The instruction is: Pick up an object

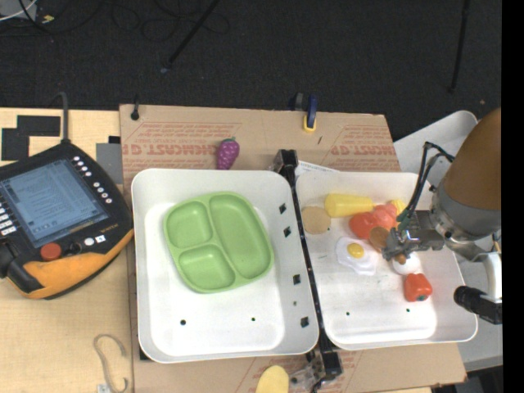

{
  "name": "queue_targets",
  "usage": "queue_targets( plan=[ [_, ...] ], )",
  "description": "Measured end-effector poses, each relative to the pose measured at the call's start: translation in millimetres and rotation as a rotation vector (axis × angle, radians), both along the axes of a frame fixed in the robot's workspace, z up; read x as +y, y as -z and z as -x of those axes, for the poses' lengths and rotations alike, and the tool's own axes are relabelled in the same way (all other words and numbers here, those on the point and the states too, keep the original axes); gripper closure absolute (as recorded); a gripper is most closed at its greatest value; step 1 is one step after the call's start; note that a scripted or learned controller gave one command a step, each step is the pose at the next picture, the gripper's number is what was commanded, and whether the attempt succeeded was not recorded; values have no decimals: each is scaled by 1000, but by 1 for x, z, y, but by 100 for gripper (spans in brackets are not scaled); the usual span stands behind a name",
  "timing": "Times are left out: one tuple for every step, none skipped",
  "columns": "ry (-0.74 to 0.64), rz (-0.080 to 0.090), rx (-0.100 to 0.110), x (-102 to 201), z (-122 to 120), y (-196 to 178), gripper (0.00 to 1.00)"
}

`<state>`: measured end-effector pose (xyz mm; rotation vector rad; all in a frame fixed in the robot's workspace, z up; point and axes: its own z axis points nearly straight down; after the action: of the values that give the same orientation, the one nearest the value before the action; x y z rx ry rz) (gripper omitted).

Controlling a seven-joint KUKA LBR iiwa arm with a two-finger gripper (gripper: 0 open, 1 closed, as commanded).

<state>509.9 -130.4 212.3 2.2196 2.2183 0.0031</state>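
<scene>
My gripper [399,244] hangs low over the right bin [385,326], just right of a cluster of toy food. Right beside it lie a red-orange tomato-like piece [370,222] and a brownish piece [378,237]. A fried egg toy [355,252] lies to its left, and a yellow block [347,205] sits behind. A red pepper [417,286] rests in front of the gripper. A tan round piece [314,219] lies near the bin's left wall.
The left bin [164,318] holds a green divided plate [218,241]. A purple toy [228,153] lies on the cardboard behind the bins. A yellow piece [273,378] sits at the front edge. A teach pendant [53,211] lies at far left.
</scene>
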Motion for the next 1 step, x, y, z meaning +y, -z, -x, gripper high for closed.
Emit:
queue_targets(
  plan=[
    [0,-2,4,-1,0,-16,100]
  ],
)
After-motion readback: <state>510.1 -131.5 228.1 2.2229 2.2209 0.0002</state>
